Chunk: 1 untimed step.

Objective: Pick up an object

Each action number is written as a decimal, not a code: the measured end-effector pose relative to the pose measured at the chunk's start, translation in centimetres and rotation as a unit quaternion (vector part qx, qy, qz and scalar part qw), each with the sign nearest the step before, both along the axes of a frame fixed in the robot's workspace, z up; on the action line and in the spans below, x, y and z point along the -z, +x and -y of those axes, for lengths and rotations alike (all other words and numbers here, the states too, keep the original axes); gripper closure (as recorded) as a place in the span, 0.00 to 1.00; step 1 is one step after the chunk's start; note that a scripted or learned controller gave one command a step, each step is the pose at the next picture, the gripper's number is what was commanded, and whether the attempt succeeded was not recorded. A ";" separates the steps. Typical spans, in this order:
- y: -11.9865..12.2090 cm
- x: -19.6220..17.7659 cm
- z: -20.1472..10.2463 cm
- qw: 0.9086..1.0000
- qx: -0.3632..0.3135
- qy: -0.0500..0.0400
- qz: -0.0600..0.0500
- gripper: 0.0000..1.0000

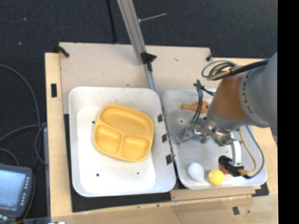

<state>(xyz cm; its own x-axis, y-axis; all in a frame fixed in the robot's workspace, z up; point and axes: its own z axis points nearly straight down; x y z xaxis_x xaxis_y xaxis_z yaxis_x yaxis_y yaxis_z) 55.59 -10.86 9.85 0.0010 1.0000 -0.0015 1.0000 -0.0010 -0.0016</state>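
The gripper [187, 135] hangs low in the right bin [174, 101]; its state I cannot tell. A white egg [196, 171] and yellow ball [215, 177] lie near.

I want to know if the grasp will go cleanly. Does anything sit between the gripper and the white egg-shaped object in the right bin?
Nothing visible does. The gripper hangs over bare floor of the right bin, and the white egg-shaped object lies toward the bin's near edge, a yellow ball beside it.

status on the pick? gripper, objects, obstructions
Gripper low in the right white bin, fingers unclear. White egg-shaped object and small yellow ball loose at near edge. Yellow three-compartment tray in left white bin.
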 end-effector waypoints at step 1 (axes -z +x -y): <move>0.2 -1.4 0.1 1.000 0.003 0.001 0.003 1.00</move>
<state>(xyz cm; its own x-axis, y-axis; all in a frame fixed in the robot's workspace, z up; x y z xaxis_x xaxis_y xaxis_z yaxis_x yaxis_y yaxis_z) 55.77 -10.91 11.20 0.0077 1.0000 0.0006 1.0000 -0.0078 0.0040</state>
